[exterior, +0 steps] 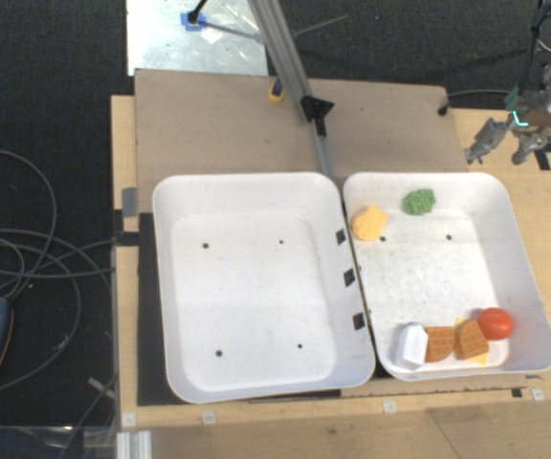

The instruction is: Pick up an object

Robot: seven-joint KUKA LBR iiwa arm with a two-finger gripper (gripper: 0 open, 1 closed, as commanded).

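view: single fixed camera | position: above bench (256, 113) | facing: down, slanted (both bins (247, 199) framed)

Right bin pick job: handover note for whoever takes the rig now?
Gripper: at the bench's far right corner, outside the right bin, holding nothing; jaws' state unclear.
Right bin, far end: yellow piece by the divider, green piece.
Near end, in a row: white block, two orange-brown blocks, red ball.
Done: nothing picked.
Left: pick one; the green or yellow piece stands apart, probably easiest.
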